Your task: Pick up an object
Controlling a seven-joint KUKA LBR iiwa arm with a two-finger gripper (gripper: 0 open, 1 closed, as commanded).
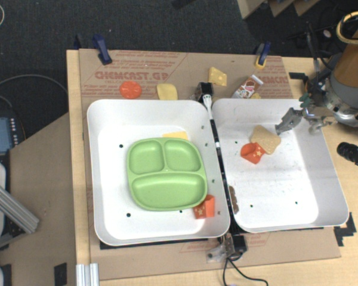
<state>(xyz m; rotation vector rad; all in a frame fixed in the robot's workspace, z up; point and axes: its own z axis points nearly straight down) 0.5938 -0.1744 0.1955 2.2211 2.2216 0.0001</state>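
Rt bin [322, 189] lower half free; red block [251, 152], tan piece [266, 139] up top.

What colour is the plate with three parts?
Light green plate, seen in the camera view, in the left bin.

One fixed camera looks down at a slant over both white bins [101, 159] from above.

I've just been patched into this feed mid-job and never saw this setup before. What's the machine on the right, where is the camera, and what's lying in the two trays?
One fixed camera looks down at a slant. The gripper of a grey robot arm reaches in from the right over the right bin, next to a tan slice touching a red block. I can't tell whether it grips anything. The left bin holds a green divided plate, an orange block at its edge and a yellow piece behind it.
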